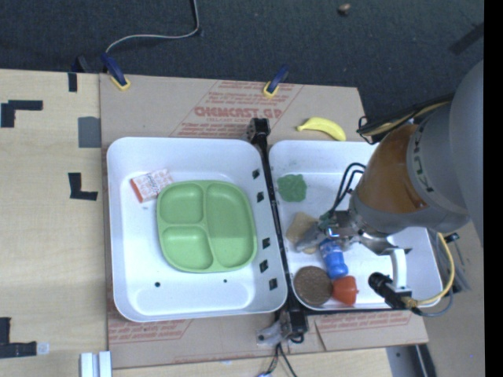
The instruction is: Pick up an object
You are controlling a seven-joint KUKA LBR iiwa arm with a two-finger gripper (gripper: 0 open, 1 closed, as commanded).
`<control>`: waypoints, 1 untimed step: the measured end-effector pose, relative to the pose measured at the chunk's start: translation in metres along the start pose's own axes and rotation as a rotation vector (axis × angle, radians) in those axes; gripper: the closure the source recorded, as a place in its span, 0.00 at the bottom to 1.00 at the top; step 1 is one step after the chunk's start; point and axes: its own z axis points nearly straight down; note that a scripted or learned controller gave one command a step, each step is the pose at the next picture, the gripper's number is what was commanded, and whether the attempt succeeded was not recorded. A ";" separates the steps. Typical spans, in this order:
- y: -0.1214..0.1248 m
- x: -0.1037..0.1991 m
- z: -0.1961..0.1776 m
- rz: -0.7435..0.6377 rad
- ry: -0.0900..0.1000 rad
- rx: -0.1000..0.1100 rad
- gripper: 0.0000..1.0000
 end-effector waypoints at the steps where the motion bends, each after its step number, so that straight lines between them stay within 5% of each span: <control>1: 0.000 -0.001 -0.010 0.002 -0.003 -0.002 1.00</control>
